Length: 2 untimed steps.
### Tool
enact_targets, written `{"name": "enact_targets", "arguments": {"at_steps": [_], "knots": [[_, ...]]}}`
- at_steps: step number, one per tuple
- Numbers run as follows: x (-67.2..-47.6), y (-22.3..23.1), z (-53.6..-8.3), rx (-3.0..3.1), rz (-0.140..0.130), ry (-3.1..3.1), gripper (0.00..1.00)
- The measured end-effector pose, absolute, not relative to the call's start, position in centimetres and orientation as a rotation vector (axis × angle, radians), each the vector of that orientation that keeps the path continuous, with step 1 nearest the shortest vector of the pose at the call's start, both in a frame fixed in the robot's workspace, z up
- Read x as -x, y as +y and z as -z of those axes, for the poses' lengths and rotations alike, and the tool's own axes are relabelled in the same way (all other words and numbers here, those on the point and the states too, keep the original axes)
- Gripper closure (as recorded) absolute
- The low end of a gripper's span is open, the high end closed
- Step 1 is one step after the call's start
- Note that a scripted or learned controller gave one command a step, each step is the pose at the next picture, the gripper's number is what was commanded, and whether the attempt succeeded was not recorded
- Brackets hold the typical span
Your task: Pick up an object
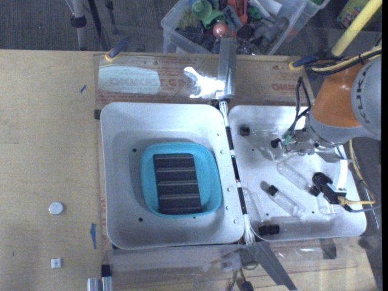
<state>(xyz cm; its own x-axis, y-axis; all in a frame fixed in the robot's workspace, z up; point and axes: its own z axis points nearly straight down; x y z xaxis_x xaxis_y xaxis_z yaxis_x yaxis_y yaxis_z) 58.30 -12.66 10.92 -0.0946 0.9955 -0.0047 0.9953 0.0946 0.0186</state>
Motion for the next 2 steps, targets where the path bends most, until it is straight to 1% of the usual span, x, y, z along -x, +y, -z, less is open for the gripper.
{"name": "enact_targets", "arguments": {"at_steps": [1,2], "knots": [[-58.3,-12.7,-10.9,-2.103,-0.016,2.312,0.0],[-63.4,-10.5,-8.8,-2.145,-0.003,2.288,0.0]]}}
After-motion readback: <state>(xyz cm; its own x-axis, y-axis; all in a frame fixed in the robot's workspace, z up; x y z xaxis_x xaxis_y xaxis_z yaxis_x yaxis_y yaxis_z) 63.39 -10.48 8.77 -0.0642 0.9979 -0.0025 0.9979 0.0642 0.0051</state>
